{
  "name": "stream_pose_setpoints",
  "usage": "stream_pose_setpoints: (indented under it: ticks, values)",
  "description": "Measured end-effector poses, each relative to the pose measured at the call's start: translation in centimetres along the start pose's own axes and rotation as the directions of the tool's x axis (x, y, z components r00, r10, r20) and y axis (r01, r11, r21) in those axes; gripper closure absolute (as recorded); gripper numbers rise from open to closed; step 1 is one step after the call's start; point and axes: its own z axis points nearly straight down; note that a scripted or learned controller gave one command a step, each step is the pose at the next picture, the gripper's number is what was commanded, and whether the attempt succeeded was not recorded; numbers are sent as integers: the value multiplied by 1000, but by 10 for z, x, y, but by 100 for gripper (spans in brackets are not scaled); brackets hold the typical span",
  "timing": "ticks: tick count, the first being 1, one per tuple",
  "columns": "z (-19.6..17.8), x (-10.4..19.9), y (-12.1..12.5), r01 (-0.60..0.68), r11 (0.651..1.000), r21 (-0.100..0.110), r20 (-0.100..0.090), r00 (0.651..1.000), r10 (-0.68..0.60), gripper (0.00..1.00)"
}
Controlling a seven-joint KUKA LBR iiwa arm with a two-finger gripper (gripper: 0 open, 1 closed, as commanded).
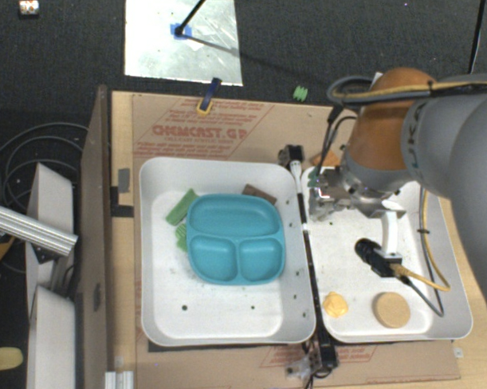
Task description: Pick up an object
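The hand (319,194) is being held at the right bin's (348,269) corner by the divider (open or clenched, can't be told), with the yellow lump (334,304) and tan disc (392,310) lying well apart from it, so probably only its wall is getting grabbed.

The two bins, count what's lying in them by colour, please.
Blue: 1, divided tray
Green: 2, pieces at the tray's left edge, perhaps one thing
Brown: 1, block behind the tray
Yellow: 1, lump
Tan: 1, disc
Total: 6
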Motion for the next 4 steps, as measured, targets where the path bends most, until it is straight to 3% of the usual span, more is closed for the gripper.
stream_pose_setpoints:
  ticks: [1, 2, 3, 4]
  values:
    - [-35, -78, 35, -15, 1000, -8, 7, 1000, 15, 100]
    - [-29, -23, 30, -3, 1000, -1, 2, 1000, 3, 100]
    - [-29, -26, 30, -7, 1000, -1, 3, 1000, 7, 0]
    - [3, -77, 34, -13, 1000, -1, 5, 1000, 13, 0]
